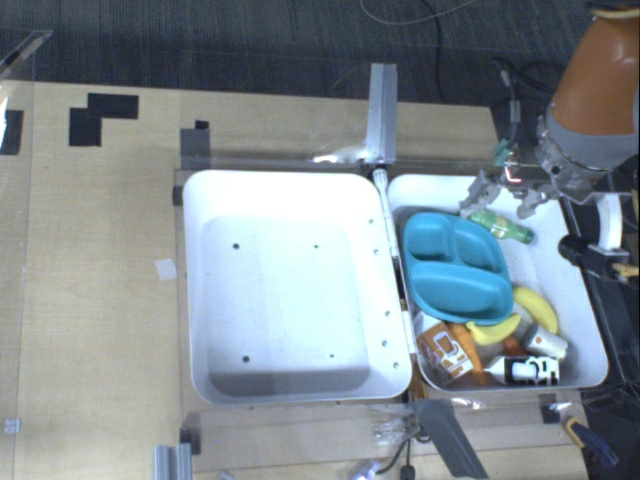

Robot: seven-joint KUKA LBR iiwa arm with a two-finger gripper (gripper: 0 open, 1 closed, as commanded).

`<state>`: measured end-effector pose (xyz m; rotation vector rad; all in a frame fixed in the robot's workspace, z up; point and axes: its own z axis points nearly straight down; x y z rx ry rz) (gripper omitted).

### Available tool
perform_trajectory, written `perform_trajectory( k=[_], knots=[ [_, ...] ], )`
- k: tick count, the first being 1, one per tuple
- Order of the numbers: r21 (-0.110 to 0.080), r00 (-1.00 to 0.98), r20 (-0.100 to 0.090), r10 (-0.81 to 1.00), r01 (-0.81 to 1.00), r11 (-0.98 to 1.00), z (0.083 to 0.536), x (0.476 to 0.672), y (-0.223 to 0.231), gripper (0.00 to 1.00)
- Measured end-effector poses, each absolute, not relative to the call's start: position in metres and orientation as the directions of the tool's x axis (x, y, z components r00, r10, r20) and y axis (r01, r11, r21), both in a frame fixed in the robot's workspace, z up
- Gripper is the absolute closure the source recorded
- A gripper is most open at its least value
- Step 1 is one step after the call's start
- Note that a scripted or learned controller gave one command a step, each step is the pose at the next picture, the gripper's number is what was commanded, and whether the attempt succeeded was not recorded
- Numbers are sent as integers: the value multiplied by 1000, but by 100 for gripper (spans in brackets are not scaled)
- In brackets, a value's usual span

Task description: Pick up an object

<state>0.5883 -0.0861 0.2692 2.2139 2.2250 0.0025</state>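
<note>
End effector [508,196] over right bin [585,298] far corner, fingers apart, straddling green bottle [503,227]; nothing lifted. Grasp and lift remain, judging by pose.

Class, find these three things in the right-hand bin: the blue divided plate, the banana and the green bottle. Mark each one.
blue divided plate [455,266]: camera view, on the ridge between its compartments.
banana [538,308]: camera view, on the middle of its curved yellow body.
green bottle [502,228]: camera view, on its clear green body.
</note>
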Motion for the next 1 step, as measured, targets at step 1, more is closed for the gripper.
perform_trajectory(
  k=[1],
  knots=[
    [4, 75, 1, 997, 997, -75, 276, 556, -86, 0]
  ],
)
